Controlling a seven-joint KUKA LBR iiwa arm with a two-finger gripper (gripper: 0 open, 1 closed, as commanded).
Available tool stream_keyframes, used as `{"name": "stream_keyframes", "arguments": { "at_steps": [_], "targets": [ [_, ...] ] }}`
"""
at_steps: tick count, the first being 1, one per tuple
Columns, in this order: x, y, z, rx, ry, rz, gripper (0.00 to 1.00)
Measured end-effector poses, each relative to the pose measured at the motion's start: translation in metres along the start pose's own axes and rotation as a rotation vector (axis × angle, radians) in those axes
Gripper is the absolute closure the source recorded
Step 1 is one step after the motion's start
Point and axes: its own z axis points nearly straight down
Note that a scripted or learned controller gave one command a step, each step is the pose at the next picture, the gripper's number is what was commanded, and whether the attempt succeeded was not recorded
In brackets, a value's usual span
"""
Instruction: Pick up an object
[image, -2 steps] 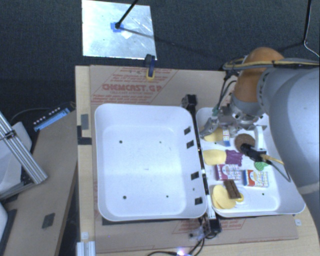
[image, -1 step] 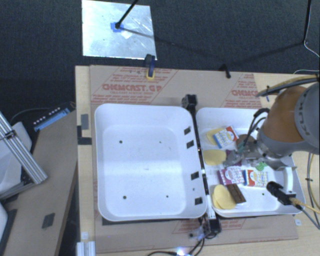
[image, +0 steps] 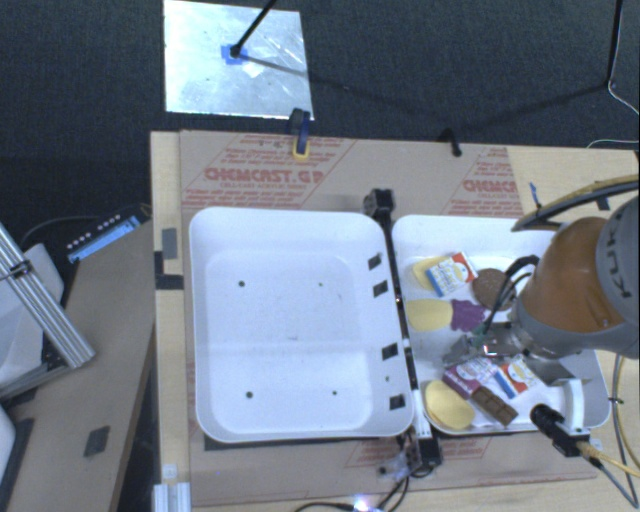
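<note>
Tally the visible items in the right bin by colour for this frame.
Yellow: 2, a round piece and a round piece
Purple: 1, a small piece
Brown: 2, a round piece and a bar
Multicoloured packets: 2, and
Total: 7 visible; the arm may hide more.

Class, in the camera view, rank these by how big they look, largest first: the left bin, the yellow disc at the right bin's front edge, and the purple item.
1. Left bin
2. Yellow disc
3. Purple item, partly covered by the arm, so unsure

The bench (image: 170, 330) bears a printed cardboard sheet (image: 330, 175); on the sheet sit two white bins (image: 290, 325), side by side
</note>
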Motion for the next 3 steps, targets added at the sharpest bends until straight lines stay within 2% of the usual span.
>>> {"name": "stream_keyframes", "arguments": {
  "at_steps": [1, 2, 3],
  "targets": [
    [0.03, 0.065, 0.003, 0.007, 0.004, -0.007, 0.0],
    [0.027, 0.063, -0.008, 0.009, 0.003, -0.002, 1.0],
    [0.037, 0.094, -0.236, -0.005, 0.003, -0.005, 1.0]
  ]
}}
